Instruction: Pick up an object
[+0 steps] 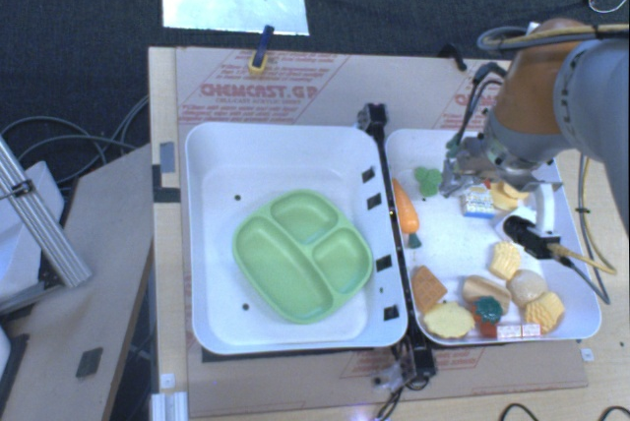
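Gripper hangs low over the far half of the right bin, at the end of the grey arm that reaches in from the bin's right side. Whether its jaws are apart or together cannot be told from this angle, and nothing can be seen between them.

Just to its left lies a leafy green piece. Just to its right are a small blue and white box and a yellow wedge that touches the box.

An orange carrot lies along the bin's left wall, with a small green bit at its near end.

The other things to pick are crowded along the near edge of this bin:
- a brown cracker
- a round yellow slice
- a bread roll
- a teal piece
- a yellow waffle piece
- a pale ball
- a ridged yellow piece towards the near right corner

The left bin holds a green divided plate, which lies flat near its middle, well apart from the gripper.
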Action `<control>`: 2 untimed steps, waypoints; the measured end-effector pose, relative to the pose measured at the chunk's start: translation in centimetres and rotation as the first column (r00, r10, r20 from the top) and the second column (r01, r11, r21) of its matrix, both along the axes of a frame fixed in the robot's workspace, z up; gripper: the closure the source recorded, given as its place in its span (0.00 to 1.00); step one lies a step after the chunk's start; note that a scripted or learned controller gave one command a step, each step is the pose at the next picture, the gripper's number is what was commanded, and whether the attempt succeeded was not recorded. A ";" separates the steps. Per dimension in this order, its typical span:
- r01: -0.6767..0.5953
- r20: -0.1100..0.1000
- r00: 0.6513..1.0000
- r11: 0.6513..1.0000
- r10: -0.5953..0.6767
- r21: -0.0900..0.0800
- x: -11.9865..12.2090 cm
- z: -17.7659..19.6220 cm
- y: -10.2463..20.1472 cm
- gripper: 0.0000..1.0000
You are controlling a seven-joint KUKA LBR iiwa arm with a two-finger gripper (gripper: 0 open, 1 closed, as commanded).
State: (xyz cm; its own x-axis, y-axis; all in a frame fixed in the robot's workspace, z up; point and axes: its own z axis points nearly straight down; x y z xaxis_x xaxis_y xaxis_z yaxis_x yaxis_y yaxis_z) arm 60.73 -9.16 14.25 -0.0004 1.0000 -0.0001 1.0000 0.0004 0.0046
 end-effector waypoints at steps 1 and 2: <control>0.001 0.001 1.000 1.000 -0.001 -0.001 -0.1 4.5 -0.5 1.00; -0.004 0.000 1.000 1.000 0.004 0.000 0.0 8.4 -0.5 1.00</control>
State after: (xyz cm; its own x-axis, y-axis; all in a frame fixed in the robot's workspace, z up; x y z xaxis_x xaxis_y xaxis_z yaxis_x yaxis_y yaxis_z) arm 60.72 -9.68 22.65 -0.0039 1.0000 -0.0003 1.0000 0.0039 0.0042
